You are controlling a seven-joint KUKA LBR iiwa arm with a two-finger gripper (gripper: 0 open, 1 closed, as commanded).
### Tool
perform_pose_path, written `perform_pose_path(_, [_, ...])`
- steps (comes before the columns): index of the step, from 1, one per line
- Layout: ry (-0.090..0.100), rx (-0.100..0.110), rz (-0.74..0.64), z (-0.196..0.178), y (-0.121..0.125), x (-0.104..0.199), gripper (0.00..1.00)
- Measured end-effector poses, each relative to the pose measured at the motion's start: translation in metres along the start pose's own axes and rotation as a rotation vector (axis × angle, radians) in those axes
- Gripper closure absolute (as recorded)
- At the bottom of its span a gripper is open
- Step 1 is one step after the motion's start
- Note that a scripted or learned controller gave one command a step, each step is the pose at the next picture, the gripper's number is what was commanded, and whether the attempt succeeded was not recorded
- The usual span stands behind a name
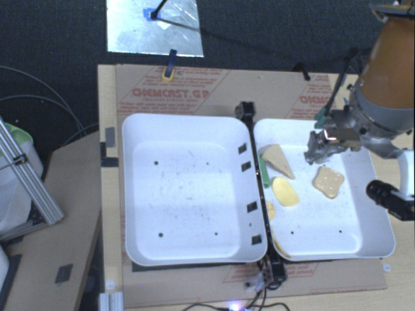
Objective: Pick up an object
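Note:
The right bin holds a tan wedge-shaped piece near its left wall, a yellow oval piece just below it, and a beige toast-like piece further right. A small yellow bit lies by the divider, and a green strip runs along the left wall. My gripper hangs over the right bin's upper middle, just above and left of the toast piece. I see nothing between its fingers.
The left bin sits beside the right one, joined by black clips. The arm's orange band and grey wrist fill the upper right. A black fixture sits at the right bin's right rim. A metal sheet lies beyond the bench.

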State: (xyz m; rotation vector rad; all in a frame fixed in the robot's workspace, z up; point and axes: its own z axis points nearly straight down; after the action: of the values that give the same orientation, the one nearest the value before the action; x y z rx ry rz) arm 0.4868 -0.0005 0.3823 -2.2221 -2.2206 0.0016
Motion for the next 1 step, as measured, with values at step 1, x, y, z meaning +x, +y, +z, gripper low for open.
perform_pose_path(1, [0.002,-0.004,-0.009,-0.0126,-0.0001,0.0527,1.00])
